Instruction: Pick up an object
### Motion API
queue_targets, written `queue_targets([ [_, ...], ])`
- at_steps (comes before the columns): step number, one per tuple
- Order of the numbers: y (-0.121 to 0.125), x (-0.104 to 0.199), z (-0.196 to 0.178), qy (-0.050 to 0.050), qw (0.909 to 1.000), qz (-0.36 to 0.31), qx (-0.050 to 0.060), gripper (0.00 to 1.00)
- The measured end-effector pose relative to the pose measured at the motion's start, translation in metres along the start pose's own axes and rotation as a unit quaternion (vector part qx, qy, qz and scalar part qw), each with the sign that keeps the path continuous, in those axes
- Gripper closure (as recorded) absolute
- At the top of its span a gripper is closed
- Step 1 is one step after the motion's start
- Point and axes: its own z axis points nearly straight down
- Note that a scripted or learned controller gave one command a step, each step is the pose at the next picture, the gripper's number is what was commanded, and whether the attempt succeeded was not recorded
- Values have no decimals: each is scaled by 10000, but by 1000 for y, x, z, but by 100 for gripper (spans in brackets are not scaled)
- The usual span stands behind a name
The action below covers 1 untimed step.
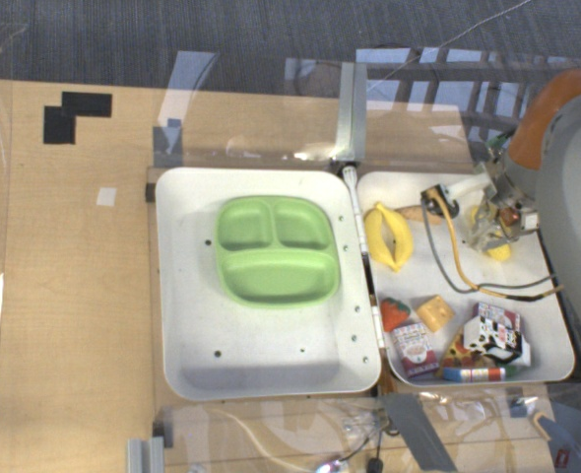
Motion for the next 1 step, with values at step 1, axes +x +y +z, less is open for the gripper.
queue_targets([
  [1,-1,2,-9,2,10000,-27,6,100],
])
